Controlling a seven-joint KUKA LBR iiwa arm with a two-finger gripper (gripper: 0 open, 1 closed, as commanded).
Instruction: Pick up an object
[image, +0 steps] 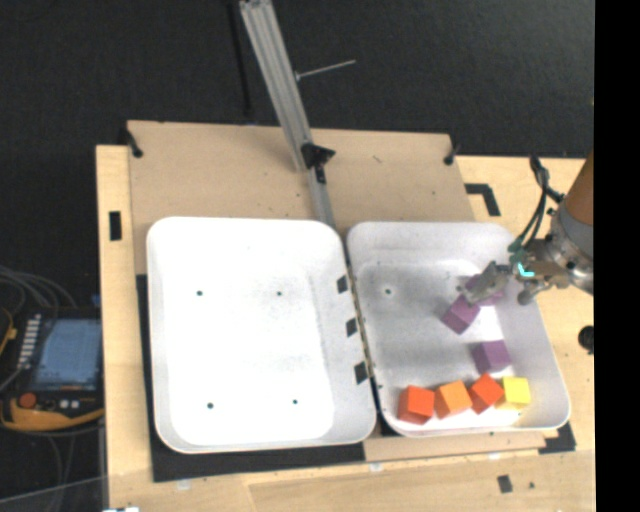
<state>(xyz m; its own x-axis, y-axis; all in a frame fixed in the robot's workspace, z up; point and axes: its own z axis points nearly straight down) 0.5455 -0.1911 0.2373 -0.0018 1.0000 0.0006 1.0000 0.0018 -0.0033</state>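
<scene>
Reaching into the right bin (372, 262), your end effector (480, 290) sits right over a purple block (460, 317); whether it's gripping or apart, you can't tell. Looks mid-attempt: block seemingly tilted, maybe lifting, pickup not confirmed. Other blocks (455, 398) wait near the front wall.

Both bins (250, 330) look like smooth white plastic, slightly glossy. Blocks (462, 396) matt, probably foam or painted wood, can't tell. Bench (115, 300) is pale raw wood board. Slanted pole (285, 90) is dull grey metal.
</scene>
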